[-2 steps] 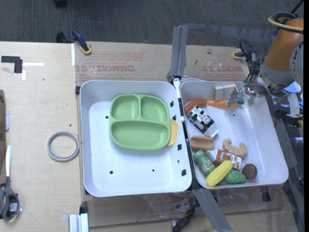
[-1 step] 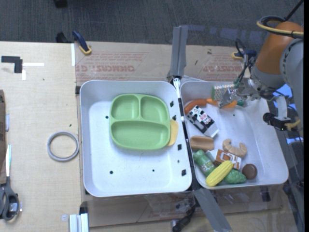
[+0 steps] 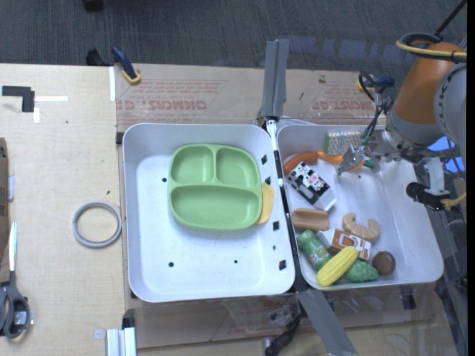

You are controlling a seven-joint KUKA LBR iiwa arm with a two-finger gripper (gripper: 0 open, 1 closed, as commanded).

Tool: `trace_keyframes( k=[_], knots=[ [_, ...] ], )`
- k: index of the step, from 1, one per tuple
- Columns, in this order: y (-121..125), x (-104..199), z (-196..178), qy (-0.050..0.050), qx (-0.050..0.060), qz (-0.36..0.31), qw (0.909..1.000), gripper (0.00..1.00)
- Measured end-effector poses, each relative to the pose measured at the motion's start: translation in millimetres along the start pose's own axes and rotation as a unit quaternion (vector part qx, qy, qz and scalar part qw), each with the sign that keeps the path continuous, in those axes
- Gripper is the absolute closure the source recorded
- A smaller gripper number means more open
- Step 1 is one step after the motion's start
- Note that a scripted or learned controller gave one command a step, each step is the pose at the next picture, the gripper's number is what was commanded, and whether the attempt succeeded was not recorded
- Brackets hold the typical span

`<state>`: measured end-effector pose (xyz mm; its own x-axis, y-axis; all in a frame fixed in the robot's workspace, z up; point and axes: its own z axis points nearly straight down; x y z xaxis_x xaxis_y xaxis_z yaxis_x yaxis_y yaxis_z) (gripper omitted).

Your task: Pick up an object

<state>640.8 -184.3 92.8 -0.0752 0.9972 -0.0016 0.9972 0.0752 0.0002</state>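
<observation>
Currently, from the overhead camera: my gripper (image 3: 351, 160) hangs over the far part of the right bin (image 3: 415, 228); whether it is wide or narrow I cannot tell, and nothing shows held in it.

Right bin, far end: an orange carrot-like piece (image 3: 303, 159) and a bristled brush-like item (image 3: 343, 141), both near the gripper. Just near of these, a black-and-white cow-patterned toy (image 3: 308, 182).

Right bin, middle: a brown sausage-shaped piece (image 3: 310, 218), a tan pretzel-like piece (image 3: 361, 227).

Right bin, near end: a green bottle-like item (image 3: 313, 248), an orange packet (image 3: 352, 242), a yellow corn cob (image 3: 336, 265), a green leafy piece (image 3: 361, 271), a brown round piece (image 3: 383, 262), all crowded together.

Left bin (image 3: 148, 251): a green divided plate (image 3: 215, 186), with a yellow piece (image 3: 266, 202) tucked at its right edge.

Bench, left of the bins: a grey ring (image 3: 96, 223); scissors (image 3: 13, 308) at the near left edge.
</observation>
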Motion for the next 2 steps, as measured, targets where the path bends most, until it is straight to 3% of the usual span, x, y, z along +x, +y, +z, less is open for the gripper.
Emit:
trace_keyframes(
  k=[1,2],
  knots=[
    [18.1,0.5,0.2,0.000,0.000,0.044,0.9990,0.00],
    [16.0,0.1,-7.5,0.000,0.005,0.043,0.9991,1.00]
  ],
)
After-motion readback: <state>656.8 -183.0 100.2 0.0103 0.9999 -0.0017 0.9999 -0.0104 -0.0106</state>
